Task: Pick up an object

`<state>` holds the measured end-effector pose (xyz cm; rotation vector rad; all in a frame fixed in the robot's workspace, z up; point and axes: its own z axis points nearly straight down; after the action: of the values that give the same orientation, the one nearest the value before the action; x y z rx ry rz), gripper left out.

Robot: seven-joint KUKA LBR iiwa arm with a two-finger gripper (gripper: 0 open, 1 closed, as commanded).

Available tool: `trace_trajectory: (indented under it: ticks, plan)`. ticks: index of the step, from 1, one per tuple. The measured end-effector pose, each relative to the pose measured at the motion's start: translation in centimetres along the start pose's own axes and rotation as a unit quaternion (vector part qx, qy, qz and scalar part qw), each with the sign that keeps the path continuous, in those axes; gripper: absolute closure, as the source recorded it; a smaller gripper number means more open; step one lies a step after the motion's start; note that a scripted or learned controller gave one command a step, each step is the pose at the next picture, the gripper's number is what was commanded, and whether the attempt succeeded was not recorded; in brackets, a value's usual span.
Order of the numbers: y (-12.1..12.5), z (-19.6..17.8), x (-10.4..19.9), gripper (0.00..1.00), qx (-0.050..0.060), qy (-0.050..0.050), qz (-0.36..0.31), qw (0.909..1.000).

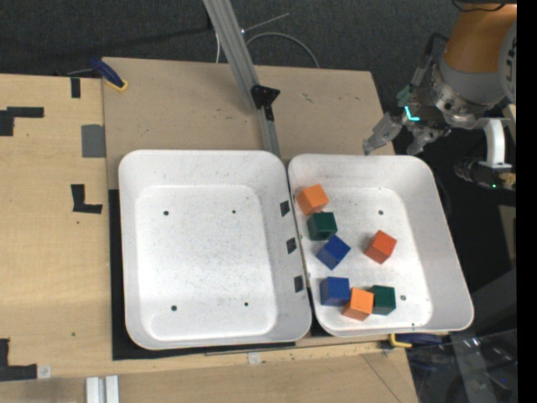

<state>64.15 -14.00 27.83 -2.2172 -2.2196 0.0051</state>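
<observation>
op: ok, cam check. gripper (401,135) sits above the far rim of the right bin (445,250), up by its back corner, well apart from every block. fingers look spread, nothing between them, so it's released and carrying zip.

sup: where's the stuff to grab?

op: all in the right bin. orange cube (314,197) near the back-left, dark green cube (322,225) just beside it, blue cube (334,251) next down. red-orange cube (380,246) alone mid-right. at the front: another blue cube (335,290), a small orange cube (361,302) and a green cube (383,299), packed together, prob touching. left bin (126,250) holds no blocks.

sup: progress?

op: imo basically at the start. no pick done, no descent into the bin yet. left to do: choose a target, drop down, close, lift. i'd guess the lone red-orange one is easiest, since it has room round it.
</observation>
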Motion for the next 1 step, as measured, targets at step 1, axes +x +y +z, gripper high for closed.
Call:
trace_trajectory:
  ticks: [1]
  plan:
    - [0.06,-0.25,-0.02,0.0,-0.002,-0.001,0.0,1.0]
